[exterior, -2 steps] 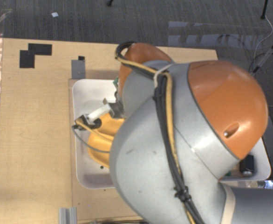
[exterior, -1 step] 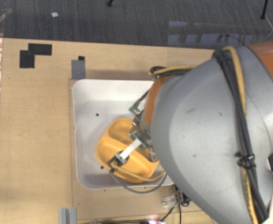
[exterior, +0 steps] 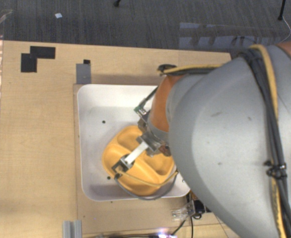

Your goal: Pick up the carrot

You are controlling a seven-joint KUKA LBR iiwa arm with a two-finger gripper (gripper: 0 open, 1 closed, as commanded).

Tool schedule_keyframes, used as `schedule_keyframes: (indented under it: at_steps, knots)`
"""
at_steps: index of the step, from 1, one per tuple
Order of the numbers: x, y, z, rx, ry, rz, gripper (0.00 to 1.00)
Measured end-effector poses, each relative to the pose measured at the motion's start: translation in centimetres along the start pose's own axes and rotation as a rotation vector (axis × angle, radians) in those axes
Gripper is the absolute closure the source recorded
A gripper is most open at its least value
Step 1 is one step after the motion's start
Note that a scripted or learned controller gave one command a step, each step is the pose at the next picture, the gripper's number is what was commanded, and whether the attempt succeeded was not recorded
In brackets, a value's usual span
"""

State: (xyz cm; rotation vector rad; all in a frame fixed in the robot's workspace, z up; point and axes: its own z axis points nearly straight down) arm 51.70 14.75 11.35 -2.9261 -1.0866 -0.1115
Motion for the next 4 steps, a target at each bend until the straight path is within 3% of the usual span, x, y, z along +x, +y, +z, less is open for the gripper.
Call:
schedule_keyframes:
  at_steps: [1,2,3,4]
  knots:
    - [2.9,-4.2,0.9,-0.035,-0.045,0.242,1.0]
    - [3.9,-6.6,1.5,-0.043,-0.036,0.177,1.0]
    - [4.0,-6.3,0.4,-0.042,-0.037,0.172,1.0]
    - [6.8,-2.8,2.0,0.015,-0.065,-0.506,1.0]
